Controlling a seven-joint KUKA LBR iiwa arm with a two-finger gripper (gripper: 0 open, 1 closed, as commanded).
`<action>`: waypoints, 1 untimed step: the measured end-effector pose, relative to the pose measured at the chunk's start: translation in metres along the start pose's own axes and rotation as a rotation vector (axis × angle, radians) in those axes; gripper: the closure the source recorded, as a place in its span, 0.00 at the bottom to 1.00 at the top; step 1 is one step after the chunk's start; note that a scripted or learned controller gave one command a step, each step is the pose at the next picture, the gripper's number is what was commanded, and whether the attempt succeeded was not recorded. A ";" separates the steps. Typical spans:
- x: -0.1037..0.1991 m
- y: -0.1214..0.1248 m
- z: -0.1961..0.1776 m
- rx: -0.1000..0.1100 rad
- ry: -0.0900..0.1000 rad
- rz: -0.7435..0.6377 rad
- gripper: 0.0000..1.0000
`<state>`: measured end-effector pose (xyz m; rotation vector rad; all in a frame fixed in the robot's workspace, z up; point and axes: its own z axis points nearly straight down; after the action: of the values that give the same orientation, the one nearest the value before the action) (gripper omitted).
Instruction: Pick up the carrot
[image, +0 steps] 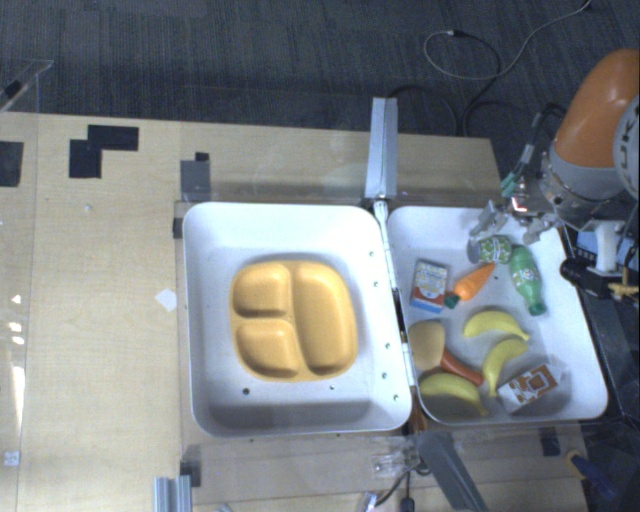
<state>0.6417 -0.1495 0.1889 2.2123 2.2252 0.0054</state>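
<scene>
Wooden desk carrying two white bins: left bin with yellow divided tray, right bin crowded with mixed items, likely as pick stock. Carrot lying slantwise near right bin's upper middle, touching green bottle. End effector poised just above and right of carrot, nothing between fingers; grip state cannot be told.

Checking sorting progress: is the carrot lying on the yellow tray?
No, the carrot lies in the right bin, while the yellow tray sits in the left bin.

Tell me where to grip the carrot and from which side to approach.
Grip the carrot across its orange mid-body, coming straight down. It lies flat and slanted, the small carton near its lower end and the green bottle beside its upper end, so close across the narrow width.
</scene>
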 end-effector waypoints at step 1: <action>0.062 -0.013 0.086 -0.019 -0.001 -0.065 0.00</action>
<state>0.6293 -0.0877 0.1026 2.1292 2.2857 0.0246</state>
